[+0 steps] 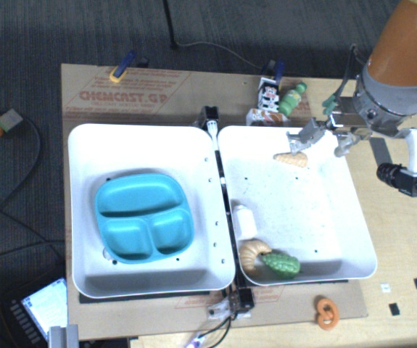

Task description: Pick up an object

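My gripper (324, 141) hovers over the far end of the right bin (353, 216), its two grey fingers spread apart and open, with nothing between them. A small tan-orange pastry-like piece (292, 159) lies on the bin floor just below and left of the left finger (304, 135). At the near end of this bin sit a white cylinder (244, 220), a tan curled piece (252, 252) and a green knobbly object (281, 265). The grey arm with its orange band (402, 35) comes in from the upper right.
The left bin (85, 165) holds a blue compartment tray (144, 216). A black divider clamp (211, 118) sits between the bins. Small packets and a green toy (291, 98) lie on the bench behind the right bin. An orange ring (327, 312) lies in front.
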`<state>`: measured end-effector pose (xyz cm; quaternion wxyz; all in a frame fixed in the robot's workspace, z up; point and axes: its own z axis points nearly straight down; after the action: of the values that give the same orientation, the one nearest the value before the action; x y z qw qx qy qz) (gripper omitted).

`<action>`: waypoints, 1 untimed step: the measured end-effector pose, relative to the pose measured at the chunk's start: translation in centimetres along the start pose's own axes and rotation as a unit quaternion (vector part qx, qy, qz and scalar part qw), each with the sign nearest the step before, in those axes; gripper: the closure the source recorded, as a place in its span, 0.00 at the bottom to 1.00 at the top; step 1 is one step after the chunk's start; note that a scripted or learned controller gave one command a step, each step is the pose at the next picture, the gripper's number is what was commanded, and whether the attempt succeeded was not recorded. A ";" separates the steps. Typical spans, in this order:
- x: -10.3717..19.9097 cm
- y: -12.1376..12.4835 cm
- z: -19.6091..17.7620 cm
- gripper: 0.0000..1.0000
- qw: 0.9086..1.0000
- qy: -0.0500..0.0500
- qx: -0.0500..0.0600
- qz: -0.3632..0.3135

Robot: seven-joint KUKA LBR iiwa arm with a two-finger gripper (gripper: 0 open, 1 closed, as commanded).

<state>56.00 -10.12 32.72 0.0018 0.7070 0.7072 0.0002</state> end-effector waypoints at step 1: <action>-3.6 -5.7 17.2 0.00 1.000 0.001 0.004 0.001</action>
<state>50.30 -13.75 15.50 -0.0018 0.7075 0.7067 -0.0014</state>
